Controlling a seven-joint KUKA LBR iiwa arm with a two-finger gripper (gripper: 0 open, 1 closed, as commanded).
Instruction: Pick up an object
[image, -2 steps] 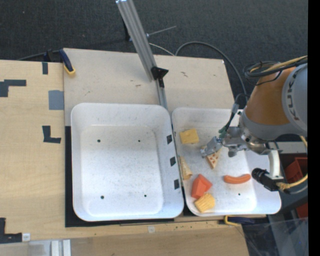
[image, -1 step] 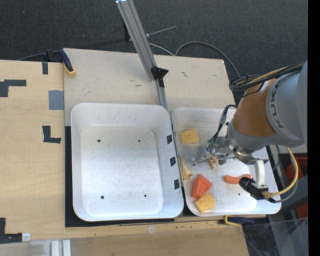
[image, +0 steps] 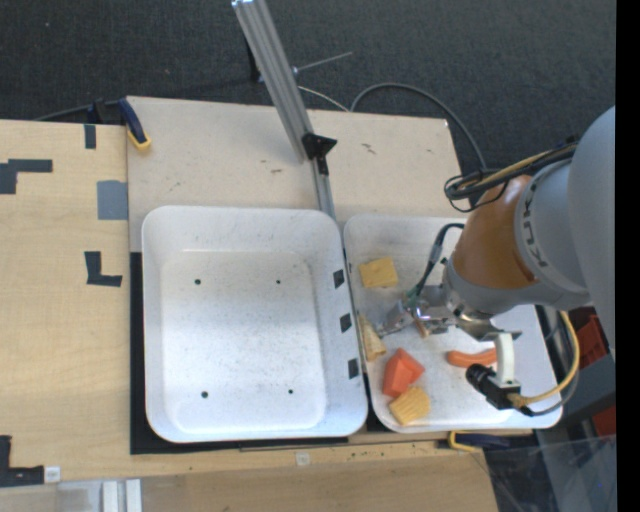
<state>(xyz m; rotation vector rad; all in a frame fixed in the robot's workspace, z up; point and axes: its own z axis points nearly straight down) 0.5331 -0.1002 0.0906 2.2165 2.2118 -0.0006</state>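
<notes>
- You see the gripper (image: 408, 318) low in the right bin (image: 400, 232), near its middle, with the grey arm (image: 545, 235) coming in from the right.
- Whether its fingers are apart or closed you cannot tell.
- A tan block (image: 378, 273) lies just above it, and a pale wedge (image: 373, 343) sits by the bin's left wall.
- Below it, the red-orange block (image: 402, 372) touches a yellow block (image: 410, 405); an orange stick (image: 470, 357) lies to the right.
- The left bin (image: 240, 320) sits beside it on the table (image: 60, 300).
</notes>
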